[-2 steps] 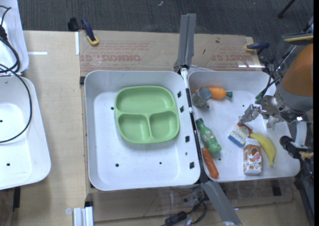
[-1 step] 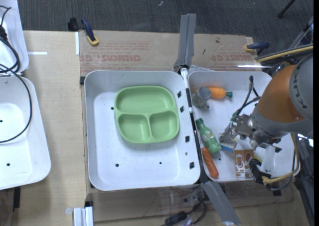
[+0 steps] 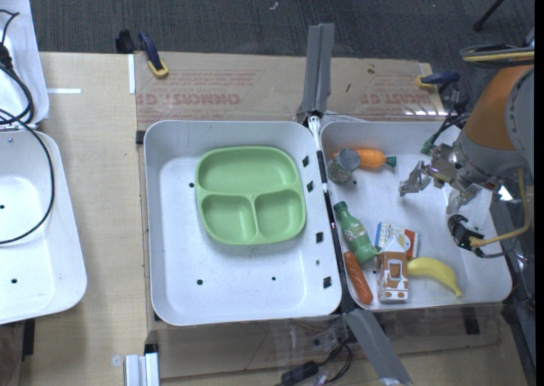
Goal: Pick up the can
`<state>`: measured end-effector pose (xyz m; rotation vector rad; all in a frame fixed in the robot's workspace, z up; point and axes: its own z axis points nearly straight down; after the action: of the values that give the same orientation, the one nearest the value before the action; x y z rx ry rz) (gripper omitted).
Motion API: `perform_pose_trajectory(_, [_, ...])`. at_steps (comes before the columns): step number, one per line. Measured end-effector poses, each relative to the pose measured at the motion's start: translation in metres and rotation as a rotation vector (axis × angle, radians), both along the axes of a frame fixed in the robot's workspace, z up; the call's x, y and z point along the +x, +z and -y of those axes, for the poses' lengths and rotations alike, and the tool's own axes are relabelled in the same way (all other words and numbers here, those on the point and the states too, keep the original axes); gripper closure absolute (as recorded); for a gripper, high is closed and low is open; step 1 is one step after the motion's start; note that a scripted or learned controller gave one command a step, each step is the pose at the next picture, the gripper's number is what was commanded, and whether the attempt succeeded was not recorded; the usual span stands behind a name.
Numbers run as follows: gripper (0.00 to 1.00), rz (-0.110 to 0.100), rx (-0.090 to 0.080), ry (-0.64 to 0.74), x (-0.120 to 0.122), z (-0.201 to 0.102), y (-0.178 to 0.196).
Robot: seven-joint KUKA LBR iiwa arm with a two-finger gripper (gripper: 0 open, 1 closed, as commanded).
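Banana near bin rim

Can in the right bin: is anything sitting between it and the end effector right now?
No, nothing visible. The can lies at the right bin's upper left corner, touching the carrot. The end effector hovers to its right, with bare bin floor between them. The carrot crowds the can's upper right side.

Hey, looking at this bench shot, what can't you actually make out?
- Gripper, camera view: too small and blurred to tell its finger state.
- Can: small, part hidden by the bin divider; label unreadable.
- Snack boxes: print too small.
- Arm: cut off by the right edge.
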<state>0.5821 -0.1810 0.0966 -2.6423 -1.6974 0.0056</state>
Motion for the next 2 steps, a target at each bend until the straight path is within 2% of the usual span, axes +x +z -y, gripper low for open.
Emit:
perform_pose_trajectory(1, [0.0,-0.003,0.002,-0.145,-0.083,-0.039,-0.008])
perform_pose_trajectory(2, [0.0,-0.001,0.0,-0.129,-0.019,-0.022,-0.007])
